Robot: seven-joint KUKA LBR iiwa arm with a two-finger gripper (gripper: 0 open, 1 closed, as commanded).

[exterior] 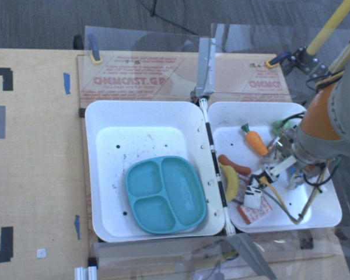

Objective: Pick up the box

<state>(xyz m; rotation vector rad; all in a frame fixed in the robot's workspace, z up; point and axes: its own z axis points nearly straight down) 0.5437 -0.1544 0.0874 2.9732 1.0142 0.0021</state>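
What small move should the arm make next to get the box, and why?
Probably a short descent. The gripper hovers over the right bin, just above the box lying flat near the front wall, beside the banana. Nothing shows between its fingers yet.

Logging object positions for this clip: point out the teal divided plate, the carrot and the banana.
teal divided plate [165, 193]: camera view, centre ridge.
carrot [256, 143]: camera view, orange body.
banana [230, 181]: camera view, middle of the yellow curve.
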